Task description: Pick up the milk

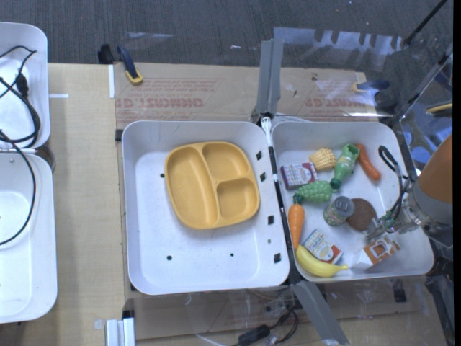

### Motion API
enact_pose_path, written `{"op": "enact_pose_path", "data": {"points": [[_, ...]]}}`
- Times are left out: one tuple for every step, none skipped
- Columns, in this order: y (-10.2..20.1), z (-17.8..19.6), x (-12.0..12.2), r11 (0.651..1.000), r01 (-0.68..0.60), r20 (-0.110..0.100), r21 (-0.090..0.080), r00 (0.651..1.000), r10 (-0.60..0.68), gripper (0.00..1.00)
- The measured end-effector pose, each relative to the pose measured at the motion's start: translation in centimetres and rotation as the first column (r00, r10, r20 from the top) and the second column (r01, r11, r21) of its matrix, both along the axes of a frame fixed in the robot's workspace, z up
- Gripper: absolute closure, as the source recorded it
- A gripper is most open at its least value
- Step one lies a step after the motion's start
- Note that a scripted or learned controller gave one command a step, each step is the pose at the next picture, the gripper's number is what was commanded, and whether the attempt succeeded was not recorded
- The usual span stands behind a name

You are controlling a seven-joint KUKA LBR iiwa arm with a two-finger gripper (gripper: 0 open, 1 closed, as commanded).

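The milk looks to be the small white carton (319, 244) with a blue and orange label, lying flat in the right bin (338, 130) just above the banana (317, 263). My gripper (385, 226) reaches in from the right edge and sits low over the bin's right side, beside the brown round item (361, 213). Right below the gripper lies a second small carton (381, 251), orange and white. The gripper is roughly a hand's width to the right of the white carton, and nothing shows between its tips.
The right bin also holds a carrot (296, 221), a grey can (338, 210), green grapes (314, 191), a green bottle (345, 164), corn (323, 158), a purple box (298, 174) and a red pepper (369, 164). A yellow divided plate (212, 184) lies in the left bin (144, 265).
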State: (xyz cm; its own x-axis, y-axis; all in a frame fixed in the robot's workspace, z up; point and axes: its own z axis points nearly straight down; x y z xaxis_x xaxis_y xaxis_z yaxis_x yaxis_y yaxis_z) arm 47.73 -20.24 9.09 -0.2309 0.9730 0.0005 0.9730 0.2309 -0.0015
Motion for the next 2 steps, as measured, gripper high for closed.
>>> {"op": "enact_pose_path", "data": {"points": [[-1.27,0.05,0.03,0.999,-0.052,0.001,-0.001,0.999,0.052,0.0],[-1.27,0.05,0.03,0.998,-0.056,0.002,0.0,0.998,0.056,0.0]]}}
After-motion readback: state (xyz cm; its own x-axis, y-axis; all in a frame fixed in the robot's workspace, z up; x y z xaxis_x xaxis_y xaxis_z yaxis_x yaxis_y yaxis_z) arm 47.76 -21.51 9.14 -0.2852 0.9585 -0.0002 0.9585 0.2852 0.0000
